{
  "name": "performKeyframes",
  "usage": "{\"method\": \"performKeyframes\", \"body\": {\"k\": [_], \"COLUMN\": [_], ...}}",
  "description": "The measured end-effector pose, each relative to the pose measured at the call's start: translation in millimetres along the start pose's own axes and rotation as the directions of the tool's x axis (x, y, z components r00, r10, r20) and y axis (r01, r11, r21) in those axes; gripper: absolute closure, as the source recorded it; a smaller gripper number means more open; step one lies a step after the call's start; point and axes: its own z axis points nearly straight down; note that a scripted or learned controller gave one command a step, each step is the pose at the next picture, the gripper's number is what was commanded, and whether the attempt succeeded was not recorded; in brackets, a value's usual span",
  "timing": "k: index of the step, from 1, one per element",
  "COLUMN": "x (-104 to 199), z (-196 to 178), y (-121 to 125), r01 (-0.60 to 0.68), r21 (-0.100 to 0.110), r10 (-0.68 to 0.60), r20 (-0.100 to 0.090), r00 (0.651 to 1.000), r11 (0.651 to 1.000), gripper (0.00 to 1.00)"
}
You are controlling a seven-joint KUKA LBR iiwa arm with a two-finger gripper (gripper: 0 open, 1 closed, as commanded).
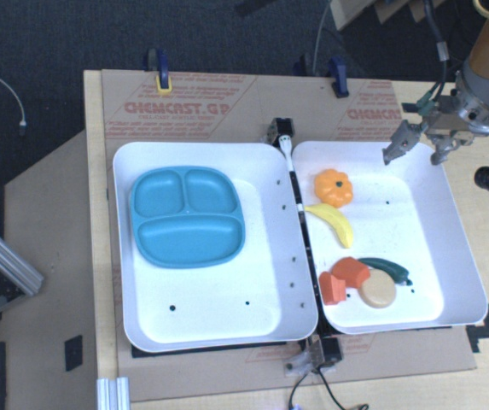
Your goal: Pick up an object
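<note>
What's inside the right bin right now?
The right bin holds an orange pumpkin-like toy, a banana, a red piece, a round tan piece and a dark green piece partly hidden behind it. The gripper hovers open over its far corner.

I work in a robotics lab: two white bins [201,331] sit on a cardboard sheet [227,101] held by blue clamps [162,68], aluminium framing [1,254] stands at the left, cables [329,24] trail over dark carpet [56,24].
</note>
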Motion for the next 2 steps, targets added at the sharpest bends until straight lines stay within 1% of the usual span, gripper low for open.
{"method": "performKeyframes", "body": {"k": [1,2], "x": [1,10], "z": [-8,44], "y": [2,-3], "r01": [0.003,0.003], "r21": [-0.014,-0.008], "r10": [-0.003,-0.003], "r20": [0.002,0.001], "r00": [1.0,1.0], "r11": [1.0,1.0], "gripper": [0.0,0.0]}}
